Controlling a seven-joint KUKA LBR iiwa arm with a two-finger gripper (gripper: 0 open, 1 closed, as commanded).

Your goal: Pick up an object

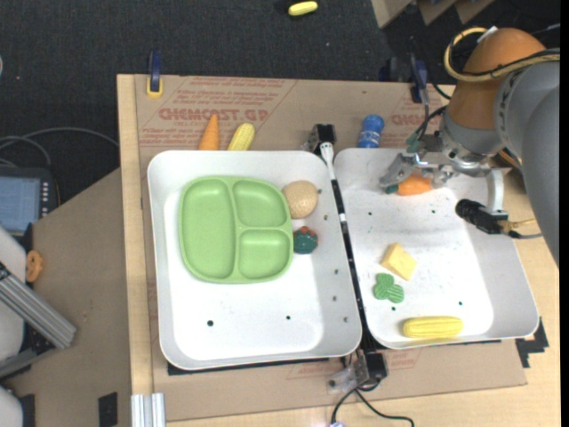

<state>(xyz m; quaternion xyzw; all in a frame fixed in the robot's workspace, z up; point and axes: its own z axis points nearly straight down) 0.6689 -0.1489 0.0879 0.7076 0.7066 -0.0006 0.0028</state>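
Note:
My gripper (412,178) hangs over the far part of the right bin (498,278), with the grey arm and its orange band reaching in from the upper right. A small orange piece (415,186) sits between its fingers, and the gripper is shut on it. Further forward in the same bin lie a yellow cheese wedge (398,261), a green leafy piece (388,288) and a yellow corn cob (432,327) near the front rim.
The left bin (240,327) holds a green divided plate (236,229), a tan ball (300,198) and a small teal-and-red item (305,241). Behind the bins lie a carrot (209,133), a corn piece (241,136) and a blue bottle (371,132).

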